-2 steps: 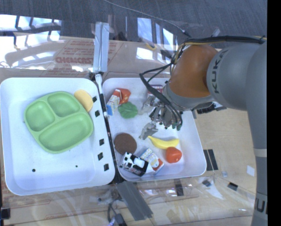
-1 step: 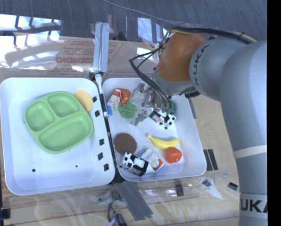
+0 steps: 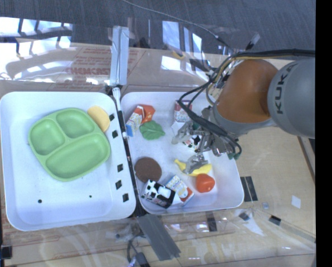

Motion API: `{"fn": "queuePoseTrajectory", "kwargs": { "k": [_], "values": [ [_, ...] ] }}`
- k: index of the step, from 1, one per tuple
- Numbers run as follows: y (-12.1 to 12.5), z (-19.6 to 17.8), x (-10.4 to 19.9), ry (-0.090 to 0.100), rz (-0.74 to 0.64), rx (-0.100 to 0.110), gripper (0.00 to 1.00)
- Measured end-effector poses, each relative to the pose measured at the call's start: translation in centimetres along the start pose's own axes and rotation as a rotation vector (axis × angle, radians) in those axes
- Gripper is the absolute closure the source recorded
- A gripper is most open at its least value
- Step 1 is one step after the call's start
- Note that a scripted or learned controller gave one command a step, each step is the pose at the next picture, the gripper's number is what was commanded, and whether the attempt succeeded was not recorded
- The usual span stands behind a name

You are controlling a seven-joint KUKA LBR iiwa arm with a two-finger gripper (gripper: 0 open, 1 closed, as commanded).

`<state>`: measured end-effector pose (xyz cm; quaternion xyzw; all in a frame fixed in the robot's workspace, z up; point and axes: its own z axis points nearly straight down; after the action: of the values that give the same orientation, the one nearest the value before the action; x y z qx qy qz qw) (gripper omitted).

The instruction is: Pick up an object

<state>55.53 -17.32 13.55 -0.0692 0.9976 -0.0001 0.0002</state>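
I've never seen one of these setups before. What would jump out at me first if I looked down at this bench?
Probably the big grey arm with its orange band, reaching in from the right over the right bin, its gripper low among small toys such as a red piece, a green leaf and a brown disc. Next, the bright green divided plate in the left bin, with a yellow piece at its upper right edge.

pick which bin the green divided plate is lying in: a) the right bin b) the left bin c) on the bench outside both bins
b, since the green divided plate lies flat inside the left bin, with a yellow piece at its upper right edge, while the right bin holds the small toys and the arm's hand.
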Motion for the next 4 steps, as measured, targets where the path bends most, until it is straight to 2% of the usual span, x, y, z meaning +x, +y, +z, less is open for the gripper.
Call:
{"fn": "queuePoseTrajectory", "kwargs": {
  "k": [1, 2, 3, 4],
  "values": [
    [6.9, 4.5, -1.6, 0.003, -0.023, -0.004, 0.00],
    [6.8, 3.3, -1.8, -0.002, -0.026, -0.001, 1.00],
    [6.9, 3.3, -1.8, -0.002, -0.027, -0.001, 0.00],
    [3.5, 3.9, 2.8, -0.011, -0.036, 0.003, 0.00]
  ]
}}
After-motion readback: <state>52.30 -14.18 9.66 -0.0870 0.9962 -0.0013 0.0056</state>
